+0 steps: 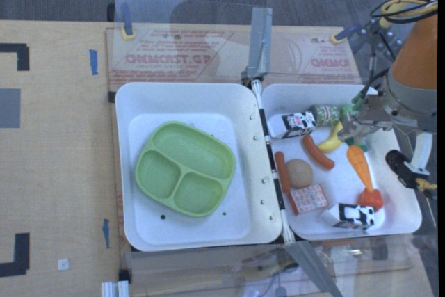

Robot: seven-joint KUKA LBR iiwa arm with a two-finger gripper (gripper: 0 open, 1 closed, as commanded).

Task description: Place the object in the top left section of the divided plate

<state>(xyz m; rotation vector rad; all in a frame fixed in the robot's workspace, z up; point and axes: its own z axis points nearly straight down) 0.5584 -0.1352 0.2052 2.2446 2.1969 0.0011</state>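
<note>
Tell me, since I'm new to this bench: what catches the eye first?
The green divided plate lies alone in the left bin. The right bin is crowded with toy food, including an orange carrot and a yellow banana, with the claw just above them.

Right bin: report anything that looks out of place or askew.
Nothing looks spilled or damaged. The toy foods lie jumbled in the right bin: one milk carton and another on their sides, and a sausage against the left wall.
</note>
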